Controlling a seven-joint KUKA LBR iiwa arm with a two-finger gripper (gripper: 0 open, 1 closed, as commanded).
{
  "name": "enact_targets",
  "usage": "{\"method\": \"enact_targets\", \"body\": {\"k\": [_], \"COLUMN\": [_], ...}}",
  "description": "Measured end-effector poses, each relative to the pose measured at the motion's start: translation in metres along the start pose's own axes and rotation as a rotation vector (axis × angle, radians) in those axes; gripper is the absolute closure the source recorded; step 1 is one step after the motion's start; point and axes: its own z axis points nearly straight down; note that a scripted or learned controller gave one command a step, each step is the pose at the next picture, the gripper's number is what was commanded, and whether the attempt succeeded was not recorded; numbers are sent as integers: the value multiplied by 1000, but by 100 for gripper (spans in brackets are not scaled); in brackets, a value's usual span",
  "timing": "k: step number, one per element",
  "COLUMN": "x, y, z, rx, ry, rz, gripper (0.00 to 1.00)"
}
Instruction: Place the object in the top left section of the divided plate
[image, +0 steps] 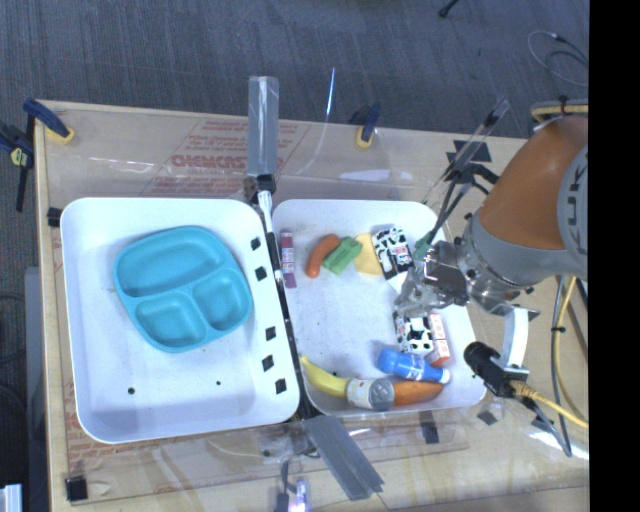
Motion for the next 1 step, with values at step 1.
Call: {"method": "enact_targets", "body": {"k": [1], "x": [114], "y": [-32], "z": [42], "rx": [1], "ry": [1], "rz": [426], "gripper": [100]}}
